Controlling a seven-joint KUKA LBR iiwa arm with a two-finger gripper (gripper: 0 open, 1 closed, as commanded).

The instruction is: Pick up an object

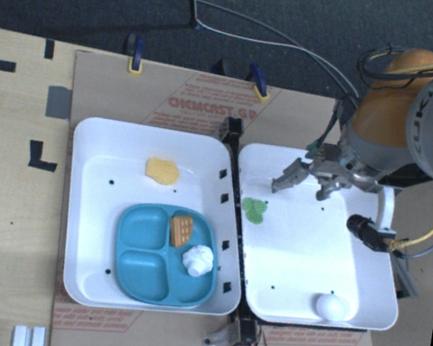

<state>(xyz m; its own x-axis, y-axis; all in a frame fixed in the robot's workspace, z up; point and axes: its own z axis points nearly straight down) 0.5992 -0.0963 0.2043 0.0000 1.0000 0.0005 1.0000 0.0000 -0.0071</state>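
My gripper hangs over the upper part of the right bin, its two fingers spread apart with nothing between them. A small green object lies on the bin floor down and to the left of the fingertips, near the bin's left wall. A white ball rests near the right bin's front edge. In the left bin a yellow piece lies on the floor. A blue divided plate there carries a tan waffle-like piece and a white crumpled lump.
The two bins meet at a black-clipped divider running down the middle. Cables loop off the arm on the right side. Cardboard lies under the bins, held by clamps at the back.
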